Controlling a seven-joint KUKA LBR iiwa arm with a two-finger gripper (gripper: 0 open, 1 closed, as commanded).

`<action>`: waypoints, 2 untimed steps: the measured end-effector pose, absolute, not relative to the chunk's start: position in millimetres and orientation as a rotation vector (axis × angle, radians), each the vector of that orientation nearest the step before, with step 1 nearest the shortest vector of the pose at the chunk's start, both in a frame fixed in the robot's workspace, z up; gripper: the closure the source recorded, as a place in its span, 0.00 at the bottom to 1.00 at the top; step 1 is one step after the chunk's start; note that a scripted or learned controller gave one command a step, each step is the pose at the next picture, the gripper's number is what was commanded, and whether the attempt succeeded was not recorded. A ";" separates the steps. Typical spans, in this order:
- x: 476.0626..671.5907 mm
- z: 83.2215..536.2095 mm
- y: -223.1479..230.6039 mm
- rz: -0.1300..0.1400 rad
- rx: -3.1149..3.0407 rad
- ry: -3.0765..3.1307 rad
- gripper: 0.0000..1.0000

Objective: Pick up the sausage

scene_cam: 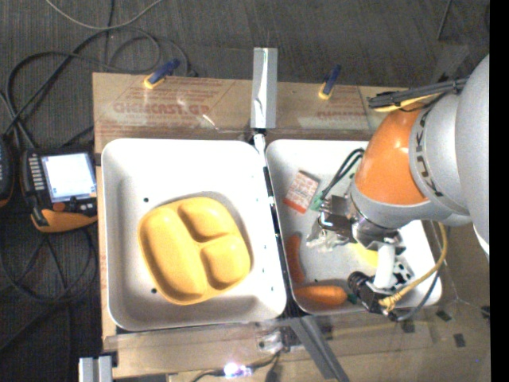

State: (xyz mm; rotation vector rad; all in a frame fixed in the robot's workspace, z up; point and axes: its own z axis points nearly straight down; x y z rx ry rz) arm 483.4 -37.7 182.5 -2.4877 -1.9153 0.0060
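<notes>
I count two white bins on the counter (350, 102). In the right bin (280, 169): one orange carrot-like piece (322, 295) at the near wall, then one sausage (295, 259), slim, reddish-brown, lying lengthwise by the left wall. The gripper (334, 233) sits beside it; I cannot tell its state. Farther: one red-and-white packet (301, 190). Left bin (119, 173): one yellow three-compartment tray (196, 248).

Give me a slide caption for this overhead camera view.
Arm over right bin, sausage by its left wall; yellow tray in left bin.
</notes>
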 end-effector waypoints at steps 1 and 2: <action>483.4 182.6 -38.1 0.007 -2.489 -1.915 0.00; 487.2 90.4 -104.9 -0.013 -2.442 -1.989 0.00</action>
